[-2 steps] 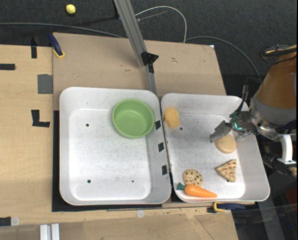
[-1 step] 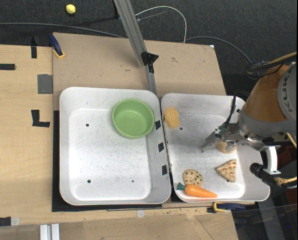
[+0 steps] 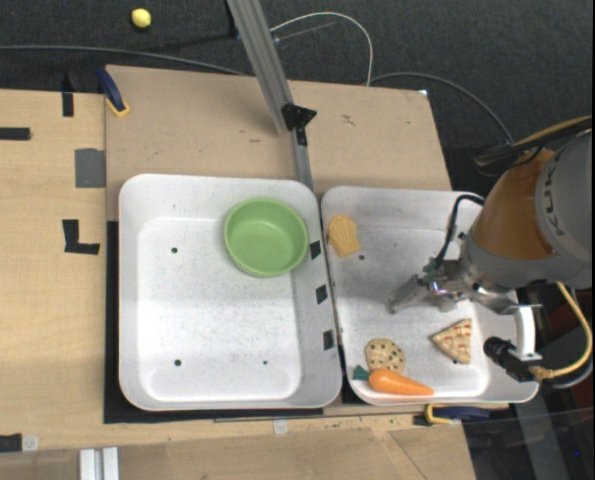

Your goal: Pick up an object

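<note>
Two bins sit side by side; the gripper (image 3: 409, 300) hangs mid right bin (image 3: 397, 208), fingers spread apart on nothing, carrot (image 3: 401, 383) along its front edge.

Bench (image 3: 227, 128): light wood at left, brown board panel beneath bins. Black tape marks (image 3: 77, 236) and grey patch (image 3: 90, 167) on wood part. Two shallow white bins side by side, touching: left bin (image 3: 147, 298), right bin (image 3: 397, 218). Blue-and-yellow clamp (image 3: 112, 92) at board's upper left corner. Slanted metal bar (image 3: 262, 53) meets board above seam between bins.
</note>
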Motion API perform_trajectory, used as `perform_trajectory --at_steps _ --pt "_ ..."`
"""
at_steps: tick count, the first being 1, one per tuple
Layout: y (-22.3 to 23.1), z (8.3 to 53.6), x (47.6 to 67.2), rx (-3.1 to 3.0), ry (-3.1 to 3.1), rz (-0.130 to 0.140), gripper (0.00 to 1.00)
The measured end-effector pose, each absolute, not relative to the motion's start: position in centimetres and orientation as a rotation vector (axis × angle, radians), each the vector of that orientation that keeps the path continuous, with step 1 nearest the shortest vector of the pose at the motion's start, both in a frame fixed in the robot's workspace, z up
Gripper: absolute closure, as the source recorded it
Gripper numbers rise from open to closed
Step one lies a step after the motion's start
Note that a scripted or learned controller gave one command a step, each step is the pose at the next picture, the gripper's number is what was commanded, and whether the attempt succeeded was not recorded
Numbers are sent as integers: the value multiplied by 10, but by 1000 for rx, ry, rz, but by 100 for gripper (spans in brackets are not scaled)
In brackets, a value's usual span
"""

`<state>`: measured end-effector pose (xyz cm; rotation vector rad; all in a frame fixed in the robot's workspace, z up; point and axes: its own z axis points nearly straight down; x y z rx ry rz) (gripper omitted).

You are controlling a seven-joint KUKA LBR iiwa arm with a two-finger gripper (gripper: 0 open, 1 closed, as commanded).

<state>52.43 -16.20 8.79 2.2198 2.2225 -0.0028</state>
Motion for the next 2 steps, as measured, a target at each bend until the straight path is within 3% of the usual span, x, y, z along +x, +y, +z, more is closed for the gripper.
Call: perform_trajectory --at_steps 1,2 --pt "-161 99 524 2220 2225 -1 100" --pt "-159 162 527 2217 2221 3 100"
